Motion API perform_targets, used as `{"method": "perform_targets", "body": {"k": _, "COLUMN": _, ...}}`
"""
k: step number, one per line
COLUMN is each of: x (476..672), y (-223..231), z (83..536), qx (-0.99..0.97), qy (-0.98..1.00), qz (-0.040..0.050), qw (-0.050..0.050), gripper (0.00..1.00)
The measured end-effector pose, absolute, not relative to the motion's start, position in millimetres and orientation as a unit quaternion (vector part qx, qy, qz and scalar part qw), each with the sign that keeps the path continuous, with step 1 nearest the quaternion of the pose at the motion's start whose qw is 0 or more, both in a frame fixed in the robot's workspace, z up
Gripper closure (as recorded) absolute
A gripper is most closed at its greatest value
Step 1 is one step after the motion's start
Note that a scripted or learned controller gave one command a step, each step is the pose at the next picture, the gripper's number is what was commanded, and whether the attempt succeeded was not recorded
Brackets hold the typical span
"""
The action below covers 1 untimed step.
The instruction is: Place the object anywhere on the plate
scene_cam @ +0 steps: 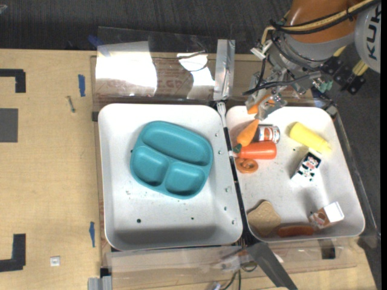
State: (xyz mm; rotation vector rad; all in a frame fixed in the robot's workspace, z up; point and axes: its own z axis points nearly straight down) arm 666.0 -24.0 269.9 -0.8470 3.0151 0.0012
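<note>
A teal plate (171,158) with three compartments lies in the left bin (115,216) with nothing on it. My gripper (268,103) hangs over the far left corner of the right bin (347,180). Right under it, an orange carrot-like piece (248,130) slants up toward the gripper's tip, and its upper end meets the gripper. Whether the gripper holds it cannot be made out. A small can (268,133) and a red-orange cylinder (257,151) lie against the carrot, with an orange disc (247,165) below them.
The right bin also holds a yellow block (309,136), a black and white box (308,166), a bread slice (264,216), a sausage (295,229) and a small white cube (330,212). A clear plastic sheet (157,71) stands behind the left bin.
</note>
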Motion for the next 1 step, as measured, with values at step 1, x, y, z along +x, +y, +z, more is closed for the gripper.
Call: {"method": "perform_targets", "body": {"k": 1, "x": 636.5, "y": 82.8, "z": 228.4, "qx": -0.267, "qy": 0.964, "qz": 0.0025, "qw": 0.001, "gripper": 1.00}}
